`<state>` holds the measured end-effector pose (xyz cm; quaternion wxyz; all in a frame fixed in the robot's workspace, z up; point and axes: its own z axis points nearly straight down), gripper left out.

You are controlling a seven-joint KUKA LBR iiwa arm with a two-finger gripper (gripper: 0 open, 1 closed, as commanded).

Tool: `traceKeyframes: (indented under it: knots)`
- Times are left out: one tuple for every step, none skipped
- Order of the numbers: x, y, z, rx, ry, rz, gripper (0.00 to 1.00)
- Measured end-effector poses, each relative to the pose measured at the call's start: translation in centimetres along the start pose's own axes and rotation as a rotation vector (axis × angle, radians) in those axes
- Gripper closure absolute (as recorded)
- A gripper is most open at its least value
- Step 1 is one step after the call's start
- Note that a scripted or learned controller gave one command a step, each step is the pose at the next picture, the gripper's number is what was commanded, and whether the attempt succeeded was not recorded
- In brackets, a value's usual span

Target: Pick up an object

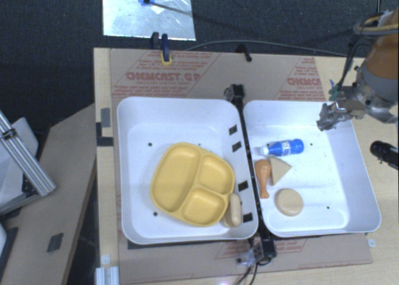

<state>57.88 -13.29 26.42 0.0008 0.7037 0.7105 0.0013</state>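
Camera view: two shallow white plastic bins sat side by side on the surface. Left bin [134, 121] held a glossy yellow 3-compartment tray [192, 184], w/ a pale oval bread roll [234, 210] touching its edge nearest the surface's front. Right bin [361, 178] held a blue bottle [283, 148] w/ white cap, a tan wedge [280, 168], an orange drumstick shape [264, 176] & a round beige disc [289, 202]. Pincer [328, 118] hung over the right bin's back-right corner; couldn't tell if apart or together, nothing seen in it.

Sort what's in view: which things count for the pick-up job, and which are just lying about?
Job:
tool
blue bottle
round tan disc
tan wedge
orange drumstick-shaped piece

Lying about:
yellow divided tray
beige piece by the tray
blue-and-yellow clamp
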Motion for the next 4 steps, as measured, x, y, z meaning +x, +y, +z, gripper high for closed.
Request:
traceKeyframes:
  knots:
    - [4.4,1.2,1.2,0.001,0.001,0.001,1.00]
    - [8.8,3.1,1.7,0.000,0.000,0.001,1.00]
    - [14.4,4.6,1.2,-0.001,0.002,-0.001,1.00]
    - [19.9,5.3,0.8,-0.001,0.001,0.000,1.00]
